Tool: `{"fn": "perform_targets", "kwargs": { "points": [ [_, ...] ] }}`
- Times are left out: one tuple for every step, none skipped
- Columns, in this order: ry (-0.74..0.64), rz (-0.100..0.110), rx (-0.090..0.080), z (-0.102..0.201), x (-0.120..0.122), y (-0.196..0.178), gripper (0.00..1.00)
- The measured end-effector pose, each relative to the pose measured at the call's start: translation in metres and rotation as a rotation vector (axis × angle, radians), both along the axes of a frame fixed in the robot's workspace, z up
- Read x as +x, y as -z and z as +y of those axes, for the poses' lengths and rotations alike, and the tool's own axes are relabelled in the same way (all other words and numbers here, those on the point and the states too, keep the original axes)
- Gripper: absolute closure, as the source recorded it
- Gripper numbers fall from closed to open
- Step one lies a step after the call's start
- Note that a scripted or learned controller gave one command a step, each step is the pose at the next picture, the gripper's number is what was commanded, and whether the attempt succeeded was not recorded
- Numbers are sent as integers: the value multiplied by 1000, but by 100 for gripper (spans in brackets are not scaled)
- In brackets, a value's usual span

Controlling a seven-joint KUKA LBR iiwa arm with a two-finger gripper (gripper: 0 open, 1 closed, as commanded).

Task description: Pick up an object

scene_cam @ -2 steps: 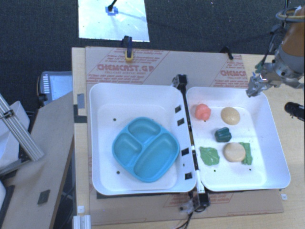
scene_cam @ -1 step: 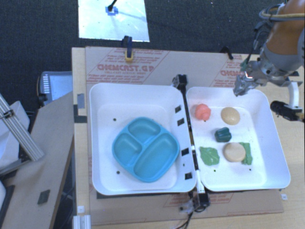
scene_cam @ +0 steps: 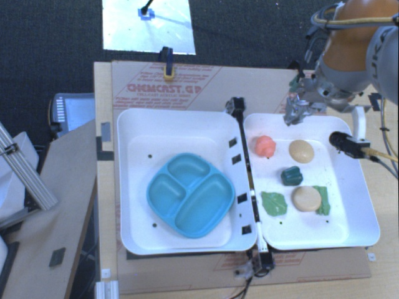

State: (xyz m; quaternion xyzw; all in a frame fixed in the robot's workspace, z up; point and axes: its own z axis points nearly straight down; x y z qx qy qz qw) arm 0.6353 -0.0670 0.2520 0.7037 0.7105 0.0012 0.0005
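The right bin point(scene_cam: 349, 229) holds several small things: a salmon-pink lump point(scene_cam: 265, 146), a tan round piece point(scene_cam: 301, 151), a dark green block point(scene_cam: 291, 176), a light green flat piece point(scene_cam: 273, 202), and a beige round piece point(scene_cam: 306, 198) resting on a green leaf-shaped piece point(scene_cam: 323, 201). My gripper point(scene_cam: 295, 113) hangs over the far edge of the right bin, above and behind the tan piece, with nothing seen between its fingers.
The left bin point(scene_cam: 134, 136) holds a blue divided plate point(scene_cam: 189, 194). A black hinge strip point(scene_cam: 243, 167) runs between the bins. A yellow clamp point(scene_cam: 168, 67) sits on the cardboard behind the left bin.
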Motion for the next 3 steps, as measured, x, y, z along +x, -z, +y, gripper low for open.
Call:
{"fn": "perform_targets", "kwargs": {
  "points": [
    [2, 0, -1, 61, 0, 8, 100],
    [1, 0, 0, 113, 3, 6, 100],
    [3, 0, -1, 154, -4, 16, 100]
  ]
}}
